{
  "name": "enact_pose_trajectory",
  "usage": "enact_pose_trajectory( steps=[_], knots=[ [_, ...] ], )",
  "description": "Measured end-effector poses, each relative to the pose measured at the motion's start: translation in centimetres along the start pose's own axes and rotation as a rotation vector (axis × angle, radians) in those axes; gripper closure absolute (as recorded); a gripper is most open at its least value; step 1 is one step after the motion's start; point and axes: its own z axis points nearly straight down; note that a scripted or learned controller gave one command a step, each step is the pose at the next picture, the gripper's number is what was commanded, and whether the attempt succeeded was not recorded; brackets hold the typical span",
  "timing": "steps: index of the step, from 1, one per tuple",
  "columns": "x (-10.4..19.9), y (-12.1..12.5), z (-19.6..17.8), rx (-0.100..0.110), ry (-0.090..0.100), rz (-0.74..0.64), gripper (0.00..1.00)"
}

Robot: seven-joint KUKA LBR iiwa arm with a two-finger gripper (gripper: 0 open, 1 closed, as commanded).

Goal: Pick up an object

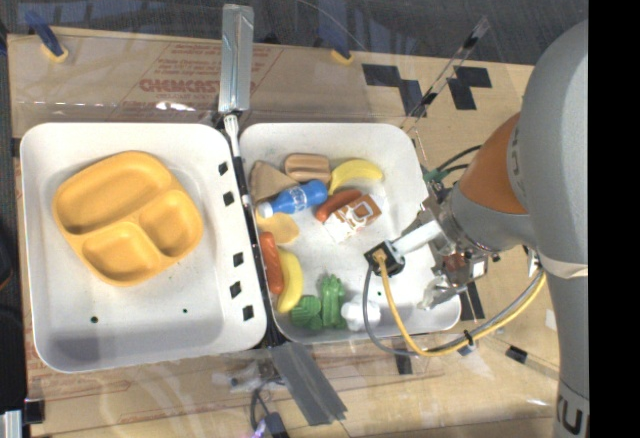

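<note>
Two white bins (40, 256) sit side by side; the claw (448, 278) hovers over the right bin's edge, its state unclear.

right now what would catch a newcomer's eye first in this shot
The big yellow divided tray lying alone in the left bin stands out first. Next comes the bright clutter in the right bin: a yellow banana, a blue bottle and green toys. The grey arm with its orange band looms over that bin's right edge.
</note>
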Motion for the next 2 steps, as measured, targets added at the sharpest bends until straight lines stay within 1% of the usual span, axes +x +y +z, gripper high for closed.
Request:
enact_pose_trajectory(
  steps=[1, 2],
  knots=[
    [0.9, -0.5, -6.2, -0.006, 0.009, 0.014, 0.0],
    [2.5, -7.1, 6.7, 0.001, -0.003, -0.015, 0.0]
  ],
)
